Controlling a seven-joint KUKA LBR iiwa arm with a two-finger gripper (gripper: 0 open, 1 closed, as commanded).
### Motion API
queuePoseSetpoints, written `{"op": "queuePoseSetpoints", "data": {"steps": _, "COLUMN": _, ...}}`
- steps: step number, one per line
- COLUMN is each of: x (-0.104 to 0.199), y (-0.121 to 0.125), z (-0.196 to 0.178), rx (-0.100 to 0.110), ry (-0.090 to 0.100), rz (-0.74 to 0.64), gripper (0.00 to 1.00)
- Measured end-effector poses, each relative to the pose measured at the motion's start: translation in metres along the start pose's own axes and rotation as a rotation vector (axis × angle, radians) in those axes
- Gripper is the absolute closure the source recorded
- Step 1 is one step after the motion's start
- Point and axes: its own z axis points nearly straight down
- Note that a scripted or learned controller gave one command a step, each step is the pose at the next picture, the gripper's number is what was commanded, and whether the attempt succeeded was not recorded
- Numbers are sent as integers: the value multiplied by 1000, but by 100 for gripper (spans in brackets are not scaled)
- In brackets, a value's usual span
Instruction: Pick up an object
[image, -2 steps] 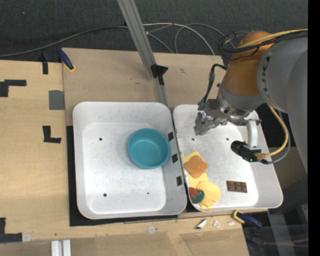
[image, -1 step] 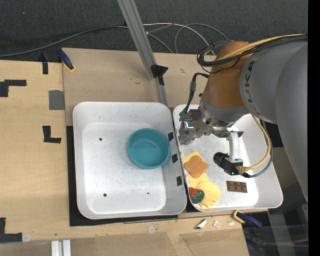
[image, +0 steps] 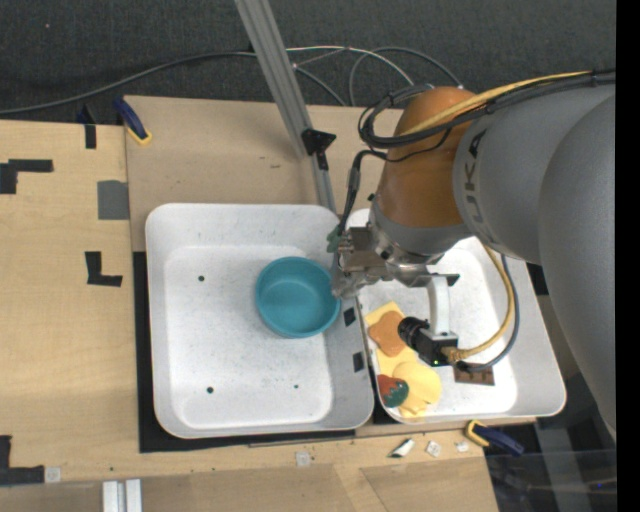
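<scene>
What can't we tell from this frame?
Camera view:
- The hand: whether it touches the round teal plastic bowl is hidden by the wrist body.
- The shallow white right bin: its far half is covered by the grey arm.
- The yellow soft pieces: partly hidden by the arm's fittings, so count and shape are unclear.
- The small red-and-green item and small brown block: too small to identify.

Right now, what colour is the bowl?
The bowl is teal blue; the camera view shows it best.
</scene>
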Motion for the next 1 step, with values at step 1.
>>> {"op": "queuePoseSetpoints", "data": {"steps": 1, "x": 43, "y": -30, "z": 9, "rx": 3, "ry": -2, "rz": 2, "gripper": 100}}
